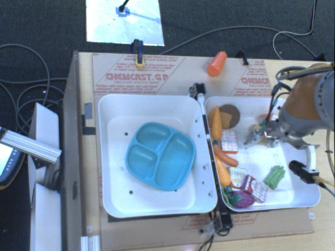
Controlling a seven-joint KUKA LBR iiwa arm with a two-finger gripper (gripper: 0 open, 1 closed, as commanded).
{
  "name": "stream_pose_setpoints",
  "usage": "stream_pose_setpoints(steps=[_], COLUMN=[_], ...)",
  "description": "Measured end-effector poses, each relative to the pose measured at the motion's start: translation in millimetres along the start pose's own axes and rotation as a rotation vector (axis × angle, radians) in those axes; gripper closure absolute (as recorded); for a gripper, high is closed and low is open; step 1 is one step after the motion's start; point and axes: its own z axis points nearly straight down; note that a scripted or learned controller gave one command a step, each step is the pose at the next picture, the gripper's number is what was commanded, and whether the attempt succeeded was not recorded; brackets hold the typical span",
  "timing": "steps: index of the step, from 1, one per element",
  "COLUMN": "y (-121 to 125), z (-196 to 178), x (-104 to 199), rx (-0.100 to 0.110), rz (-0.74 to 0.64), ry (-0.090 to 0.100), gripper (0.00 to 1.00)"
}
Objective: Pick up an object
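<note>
In the right bin (303, 195), my gripper (257, 135) hangs low over bare white floor near the middle. Just left of it lie a small pink-and-white packet (229, 140) and a brown round disc (230, 114). An orange carrot (215, 123) lies along the bin's left wall, with a red-orange sausage shape (226, 157) and another carrot (223, 174) below it. A green piece (274, 176), a red-and-white packet (256, 189) and a purple item (238, 198) sit near the front. Nothing shows between the gripper's tips.
The left bin (115, 140) holds a blue divided plate (160, 155). An orange cylinder (216, 63) lies on the cardboard behind the bins. A black part (301, 171) of the arm reaches over the right bin's right side. Cables run along the back.
</note>
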Motion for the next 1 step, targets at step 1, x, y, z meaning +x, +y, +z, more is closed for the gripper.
stream_pose_setpoints(steps=[1], y=[78.6], z=[3.1], x=[41.8], rx=[-0.001], rz=[-0.001], ry=[0.000], gripper=[0.00])
